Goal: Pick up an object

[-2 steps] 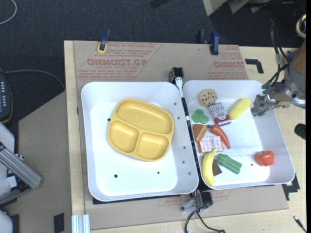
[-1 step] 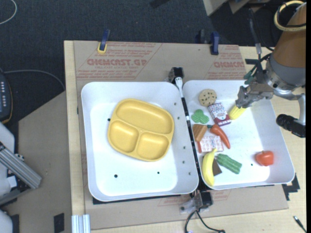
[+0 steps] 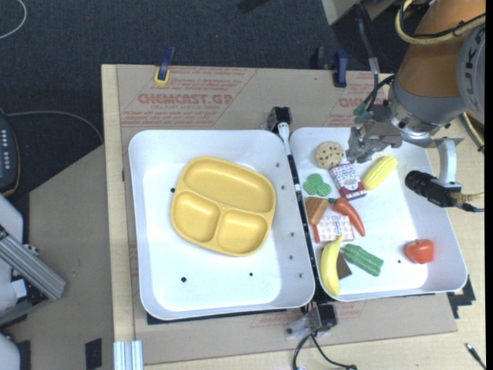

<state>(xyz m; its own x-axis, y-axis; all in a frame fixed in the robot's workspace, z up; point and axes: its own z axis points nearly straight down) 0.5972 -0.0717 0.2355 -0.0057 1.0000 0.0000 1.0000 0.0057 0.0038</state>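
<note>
The arm [image 3: 441, 48] enters from the far right corner of the scene, its orange band bulging at the top and the grey wrist section sloping down and to the left beneath it. The gripper [image 3: 362, 151] hangs at the wrist's lower end, pointing downward over the far part of the right side, a dark metal cluster whose tips sit low, close to the surface below.

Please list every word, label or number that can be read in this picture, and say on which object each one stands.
"CHEMCAST GP": red print, repeated, on the brown board under the bins; the copy at the upper left reads best, the others are partly covered.
Small carton by the gripper: coloured print, too small to read.
Flat packet under the red pepper: reddish print, too blurred to read.
</note>
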